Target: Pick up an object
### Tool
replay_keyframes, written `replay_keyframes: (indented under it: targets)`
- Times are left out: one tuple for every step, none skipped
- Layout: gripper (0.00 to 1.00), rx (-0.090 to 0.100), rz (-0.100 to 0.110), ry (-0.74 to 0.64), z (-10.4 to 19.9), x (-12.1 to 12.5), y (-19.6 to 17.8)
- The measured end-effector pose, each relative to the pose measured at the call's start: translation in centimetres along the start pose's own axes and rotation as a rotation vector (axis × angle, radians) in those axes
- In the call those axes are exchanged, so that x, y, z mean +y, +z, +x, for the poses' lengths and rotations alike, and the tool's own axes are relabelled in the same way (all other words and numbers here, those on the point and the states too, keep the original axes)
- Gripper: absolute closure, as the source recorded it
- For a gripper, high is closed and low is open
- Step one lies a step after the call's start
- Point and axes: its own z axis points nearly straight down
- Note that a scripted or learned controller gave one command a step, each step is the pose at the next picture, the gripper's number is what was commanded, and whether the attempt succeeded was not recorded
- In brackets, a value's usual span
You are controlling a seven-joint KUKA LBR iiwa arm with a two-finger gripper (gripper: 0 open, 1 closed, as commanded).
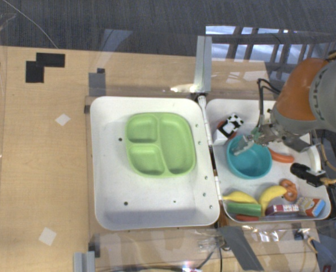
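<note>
White bins (108,208), tool (248,144) over teal bowl (250,162)

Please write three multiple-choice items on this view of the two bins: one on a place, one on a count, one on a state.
1. Where does the green divided plate lie?
A. in the left bin
B. in the right bin
C. on the bare bench

2. How many compartments does the plate have?
A. two
B. three
C. five

3. How does the teal bowl stand?
A. upside down
B. upright, mouth up
C. on its side

Answers:
1 A, since the plate sits alone on the left bin's white floor.
2 B, two above and one wide below.
3 B, its open inside shows, with the hand over its rim.
</note>
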Motion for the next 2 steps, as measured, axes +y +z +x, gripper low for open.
replay_keyframes:
  targets:
    - [0.00, -0.001, -0.003, -0.024, -1.7, -4.1, -0.1]
    - [0.00, 0.000, -0.001, 0.072, -5.3, 2.4, 0.2]
